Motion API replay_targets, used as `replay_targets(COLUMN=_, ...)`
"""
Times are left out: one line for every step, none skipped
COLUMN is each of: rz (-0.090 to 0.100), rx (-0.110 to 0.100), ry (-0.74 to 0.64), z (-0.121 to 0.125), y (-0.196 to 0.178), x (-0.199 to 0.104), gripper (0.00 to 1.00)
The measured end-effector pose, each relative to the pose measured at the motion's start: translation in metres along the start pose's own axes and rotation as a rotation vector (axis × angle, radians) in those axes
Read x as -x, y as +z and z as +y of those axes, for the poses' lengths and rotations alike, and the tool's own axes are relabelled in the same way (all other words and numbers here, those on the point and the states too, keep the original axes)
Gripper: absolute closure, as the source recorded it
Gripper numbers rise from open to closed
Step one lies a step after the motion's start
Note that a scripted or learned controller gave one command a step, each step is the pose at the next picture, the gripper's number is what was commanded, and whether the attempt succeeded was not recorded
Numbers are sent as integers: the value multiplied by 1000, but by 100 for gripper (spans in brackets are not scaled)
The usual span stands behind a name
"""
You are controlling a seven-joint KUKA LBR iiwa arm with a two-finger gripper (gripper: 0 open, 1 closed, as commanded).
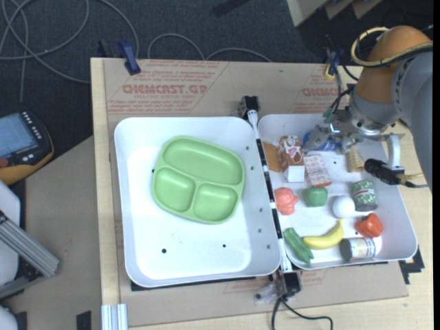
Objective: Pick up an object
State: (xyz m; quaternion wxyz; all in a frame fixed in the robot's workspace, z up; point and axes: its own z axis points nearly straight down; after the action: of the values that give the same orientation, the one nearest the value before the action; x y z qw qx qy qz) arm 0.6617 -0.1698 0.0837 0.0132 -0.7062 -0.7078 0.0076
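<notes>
Our pincer (323,137) hovers, grip state unclear; packets (317,170) crowded just below it could make us pinch two, or slip.

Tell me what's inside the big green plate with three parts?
Nothing that can be seen. The green plate lies in the left white bin, and all three sections look bare. Whatever is underneath the plate is covered, so that can't be told.
</notes>
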Motion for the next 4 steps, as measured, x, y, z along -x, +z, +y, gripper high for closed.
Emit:
replay_targets(rz=-7, rx=4, ry=4, z=0, y=1, x=-6, gripper=0)
replay_targets(rz=-8, rx=28, ry=3, z=-92, y=2, x=-14, gripper=0)
replay_targets(rz=-7, rx=31, ry=1, z=-66, y=2, x=-66, gripper=0)
replay_targets(rz=-11, rx=-10, ry=1, z=-24, y=5, x=-66, gripper=0)
